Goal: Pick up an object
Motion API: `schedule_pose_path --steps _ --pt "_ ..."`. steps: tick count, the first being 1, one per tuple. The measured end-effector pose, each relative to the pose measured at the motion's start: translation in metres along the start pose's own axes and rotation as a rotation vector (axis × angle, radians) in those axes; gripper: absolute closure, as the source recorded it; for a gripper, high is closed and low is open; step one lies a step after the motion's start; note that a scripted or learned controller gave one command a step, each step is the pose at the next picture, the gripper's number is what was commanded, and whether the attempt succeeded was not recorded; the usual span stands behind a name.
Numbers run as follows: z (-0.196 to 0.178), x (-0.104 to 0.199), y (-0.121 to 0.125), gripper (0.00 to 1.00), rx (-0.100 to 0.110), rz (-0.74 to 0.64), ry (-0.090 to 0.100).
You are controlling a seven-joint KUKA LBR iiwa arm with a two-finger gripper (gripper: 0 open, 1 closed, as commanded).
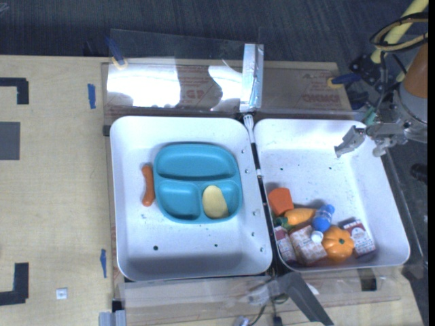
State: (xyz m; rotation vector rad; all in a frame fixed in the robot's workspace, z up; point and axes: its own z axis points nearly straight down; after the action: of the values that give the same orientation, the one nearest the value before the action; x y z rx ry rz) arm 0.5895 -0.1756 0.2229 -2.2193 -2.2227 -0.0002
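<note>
From the camera above the bench, the gripper [360,140] hangs over the right bin [299,145], near its upper right corner. Whether it is spread or pressed together I cannot tell, and nothing shows between its tips.

The things to pick lie heaped in that bin's lower part, well apart from the gripper: one orange block [280,199], one carrot-like piece [299,216] just below it, one small bottle [322,217] with a blue cap, one little pumpkin [338,244], and what look like two printed cartons [306,244] — the pile is too tight to count them surely.

In the left bin [129,182] there is one blue tray [194,165] with one yellow potato-like piece [215,201] in a compartment on its lower right side, and one orange stick [147,185] just beside the tray's left edge.

The risk, as I judge it, is the crowding: the pieces touch or overlap, so a descent could land on two at once, push one aside, or close on a rounded thing such as the pumpkin and let it slip out. The heap also sits close to the bin's lower wall — a low approach there could strike the rim.
</note>
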Motion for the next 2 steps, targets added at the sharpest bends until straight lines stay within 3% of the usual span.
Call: schedule_pose_path --steps 1,2 --pt "0.116 0.037 -0.054 0.0 0.007 0.2 0.001" --pt "0.135 0.078 -0.103 0.0 -0.009 0.131 -0.001"
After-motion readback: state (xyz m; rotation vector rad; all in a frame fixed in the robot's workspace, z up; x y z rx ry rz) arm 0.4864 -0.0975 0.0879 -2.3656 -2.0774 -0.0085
